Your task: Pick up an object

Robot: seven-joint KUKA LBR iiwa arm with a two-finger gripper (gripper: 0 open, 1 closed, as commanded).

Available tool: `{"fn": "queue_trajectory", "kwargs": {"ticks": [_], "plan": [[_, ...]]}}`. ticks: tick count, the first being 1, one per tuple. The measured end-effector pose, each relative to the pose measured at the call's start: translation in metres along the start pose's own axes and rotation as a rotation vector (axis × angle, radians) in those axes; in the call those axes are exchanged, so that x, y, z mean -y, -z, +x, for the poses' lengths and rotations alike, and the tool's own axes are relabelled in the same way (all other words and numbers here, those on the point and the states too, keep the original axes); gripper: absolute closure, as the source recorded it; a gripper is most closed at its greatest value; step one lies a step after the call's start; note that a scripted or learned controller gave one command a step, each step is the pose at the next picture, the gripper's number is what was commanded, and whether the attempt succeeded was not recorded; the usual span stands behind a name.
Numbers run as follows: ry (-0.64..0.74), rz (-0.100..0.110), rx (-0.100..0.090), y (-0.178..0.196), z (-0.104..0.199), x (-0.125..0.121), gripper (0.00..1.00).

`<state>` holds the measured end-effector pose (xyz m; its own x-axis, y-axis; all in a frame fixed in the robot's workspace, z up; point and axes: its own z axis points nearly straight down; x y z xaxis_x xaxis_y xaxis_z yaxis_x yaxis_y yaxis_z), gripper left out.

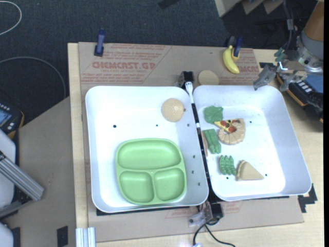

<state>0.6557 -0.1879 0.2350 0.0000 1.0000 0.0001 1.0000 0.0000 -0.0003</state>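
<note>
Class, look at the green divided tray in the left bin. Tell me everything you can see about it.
The tray is pale green, looks like smooth moulded plastic, and has rounded corners. It has three compartments: one wide one along the far side and two smaller ones side by side nearer the camera. It lies flat, open side up, in the near part of the left bin, towards the bin's right side. It rests on the bin floor; the beige ball lies apart from it, farther back.

Dark blue-grey carpet floor (128,14); pale wooden bench (313,143); thin white cable (13,14) looped on carpet.
</note>
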Motion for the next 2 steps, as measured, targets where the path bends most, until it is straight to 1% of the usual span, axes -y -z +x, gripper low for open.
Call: {"fn": "queue_trajectory", "kwargs": {"ticks": [1, 2], "plan": [[0.009, -0.009, 0.0, 0.0726, 0.1083, -0.0119, 0.0], [0.002, -0.006, 0.002, 0.079, 0.1022, -0.0113, 1.0]]}}
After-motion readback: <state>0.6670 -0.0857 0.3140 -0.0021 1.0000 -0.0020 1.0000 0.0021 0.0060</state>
